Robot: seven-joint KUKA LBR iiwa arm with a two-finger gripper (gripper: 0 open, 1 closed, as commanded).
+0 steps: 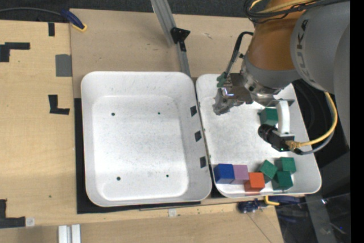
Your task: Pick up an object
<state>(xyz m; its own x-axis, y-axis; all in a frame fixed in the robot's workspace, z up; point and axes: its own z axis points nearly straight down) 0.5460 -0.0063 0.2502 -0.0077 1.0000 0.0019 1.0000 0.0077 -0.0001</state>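
We see the grey metal two-finger gripper [223, 104] over the upper left part of the right shallow white plastic bin [234, 139]; whether it grips or is released we cannot tell. The small coloured cubes lie well apart from it: blue cube [224, 173], lilac cube [241, 172], orange cube [256, 181], green cubes [278, 172] along the near edge.

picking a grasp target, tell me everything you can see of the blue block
The blue block is a small cube, matte and solid-looking, resting flat at the near left corner of the right bin. Its right side sits against a pale purple block, and its left side is close to the bin's wall. The gripper hangs well away from it, farther back in the same bin.
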